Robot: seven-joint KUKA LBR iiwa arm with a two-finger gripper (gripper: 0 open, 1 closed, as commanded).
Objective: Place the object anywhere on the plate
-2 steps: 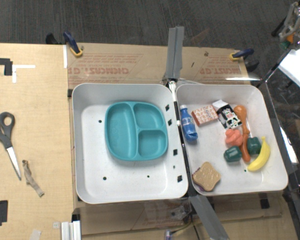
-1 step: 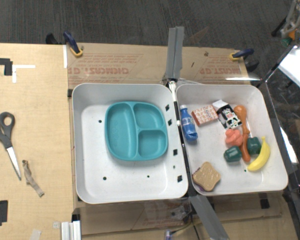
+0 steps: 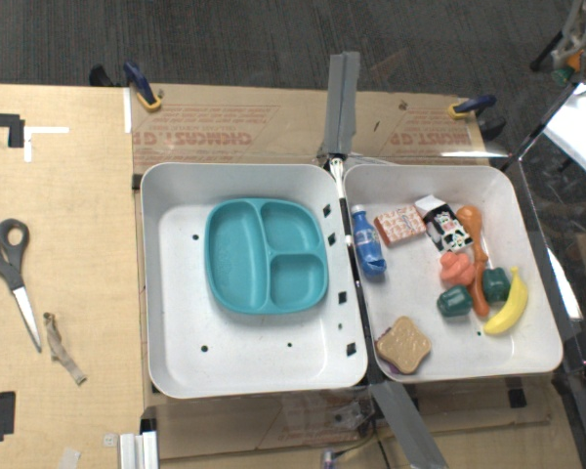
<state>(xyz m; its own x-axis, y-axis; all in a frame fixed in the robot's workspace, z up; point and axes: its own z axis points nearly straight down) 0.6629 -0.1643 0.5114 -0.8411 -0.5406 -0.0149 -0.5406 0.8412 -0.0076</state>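
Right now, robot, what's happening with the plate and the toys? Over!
Teal plate sits bare in left bin. Toys, banana among them, wait in right bin. Nothing picked yet. Over.

**Print on the cardboard under the bins**

The cardboard sheet behind the two bins carries red lettering, printed upside down as the camera sees it. The strip behind the left bin appears to read "CHEMCAS, GE…", though the letters are too small to be sure of. A second red strip behind the right bin shows similar words that cannot be made out fully. In the right bin, a small red and white card bears a pattern too fine to read, and the black and white carton beside it shows no legible words.
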